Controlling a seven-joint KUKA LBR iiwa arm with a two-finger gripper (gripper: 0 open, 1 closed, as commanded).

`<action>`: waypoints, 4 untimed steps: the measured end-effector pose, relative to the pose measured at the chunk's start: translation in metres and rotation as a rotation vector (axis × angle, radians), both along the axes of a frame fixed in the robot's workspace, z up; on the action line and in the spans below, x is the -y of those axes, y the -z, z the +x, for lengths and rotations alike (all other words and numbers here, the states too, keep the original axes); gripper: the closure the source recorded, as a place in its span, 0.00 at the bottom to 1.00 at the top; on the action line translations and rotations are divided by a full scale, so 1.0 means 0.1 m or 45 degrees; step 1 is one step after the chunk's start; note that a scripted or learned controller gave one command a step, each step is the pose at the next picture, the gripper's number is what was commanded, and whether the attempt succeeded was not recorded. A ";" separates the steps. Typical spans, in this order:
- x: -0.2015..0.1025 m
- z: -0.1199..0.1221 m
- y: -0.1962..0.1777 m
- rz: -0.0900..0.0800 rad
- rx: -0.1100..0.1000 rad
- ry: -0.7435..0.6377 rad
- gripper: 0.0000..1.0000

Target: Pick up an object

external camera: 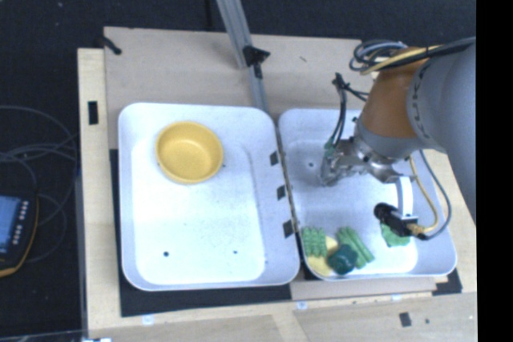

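Fingers (330, 170) low over bare floor of right bin (309, 132), upper-left part; whether apart or together: cannot tell. Nothing visible between them. Green pieces (314, 240), a dark teal object (343, 259) and a yellow item cluster along that bin's near edge. Yellow bowl (190, 152) sits in left bin (200, 252). Both bins on desk (176, 68).

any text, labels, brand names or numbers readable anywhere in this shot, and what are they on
No text reads anywhere in this view.
The handheld device with a screen at the left edge: its blue display is too blurred to read.
The arm, the two white bins and the yellow bowl carry no visible marking.
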State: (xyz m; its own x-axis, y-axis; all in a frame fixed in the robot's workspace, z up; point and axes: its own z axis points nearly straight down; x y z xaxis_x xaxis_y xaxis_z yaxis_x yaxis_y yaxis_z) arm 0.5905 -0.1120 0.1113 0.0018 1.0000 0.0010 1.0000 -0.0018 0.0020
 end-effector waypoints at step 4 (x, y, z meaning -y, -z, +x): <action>-0.58 0.24 -1.53 0.000 -0.001 -0.008 1.00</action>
